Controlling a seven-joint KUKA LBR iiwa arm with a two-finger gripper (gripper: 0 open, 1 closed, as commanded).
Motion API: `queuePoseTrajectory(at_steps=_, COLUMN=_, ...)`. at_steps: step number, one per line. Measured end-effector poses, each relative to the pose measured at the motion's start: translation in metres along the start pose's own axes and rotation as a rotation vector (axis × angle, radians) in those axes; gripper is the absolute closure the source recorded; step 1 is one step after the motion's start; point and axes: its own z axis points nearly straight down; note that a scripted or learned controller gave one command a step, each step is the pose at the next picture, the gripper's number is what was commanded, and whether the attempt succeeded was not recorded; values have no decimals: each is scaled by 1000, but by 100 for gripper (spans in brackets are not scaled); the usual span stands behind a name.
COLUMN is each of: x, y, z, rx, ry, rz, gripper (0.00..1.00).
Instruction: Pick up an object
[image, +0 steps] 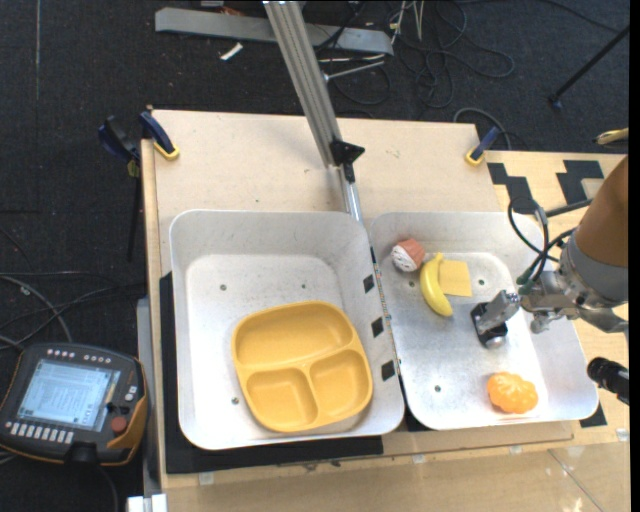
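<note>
In the right bin (450, 405) lie a yellow banana (434, 288), a pale yellow slice (455, 279) touching its right side, a small red and white ball (406, 256) just behind it, and an orange fruit (513, 393) near the front right corner. My gripper (543, 306) hangs over the right side of this bin, between the banana and the orange fruit and to the right of both. Nothing shows in its grasp. The left bin (200, 260) holds a yellow plate (302, 364) with three compartments.
A slanted metal pole (315, 95) rises from the bench behind the join between the two bins. Clamps (160, 140) sit at the bench's back corners. A teach pendant (65, 400) lies on the floor to the left.
</note>
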Motion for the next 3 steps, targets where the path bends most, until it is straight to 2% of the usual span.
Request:
queuePoseTrajectory(at_steps=1, x=0, y=0, z=0, rx=0, ry=0, rz=1, gripper=0)
queuePoseTrajectory(at_steps=3, x=12, y=-5, z=109, rx=5, ry=1, rz=2, gripper=0)
